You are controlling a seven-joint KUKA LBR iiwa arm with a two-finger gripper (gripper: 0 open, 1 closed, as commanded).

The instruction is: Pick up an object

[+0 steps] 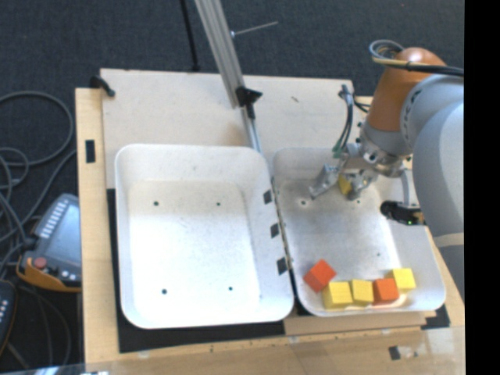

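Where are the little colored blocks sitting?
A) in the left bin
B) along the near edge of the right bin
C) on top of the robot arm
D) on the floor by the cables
B: the orange blocks and yellow blocks lie clustered along the near edge of the right bin, the side the arm reaches over.

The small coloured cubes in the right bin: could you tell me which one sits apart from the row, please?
The orange cube at the left end, turned at an angle, slightly away from the row.

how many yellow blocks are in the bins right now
4. Three sit along the right bin's near edge: yellow blocks and. A fourth yellow piece shows at the end effector; others may be hidden.
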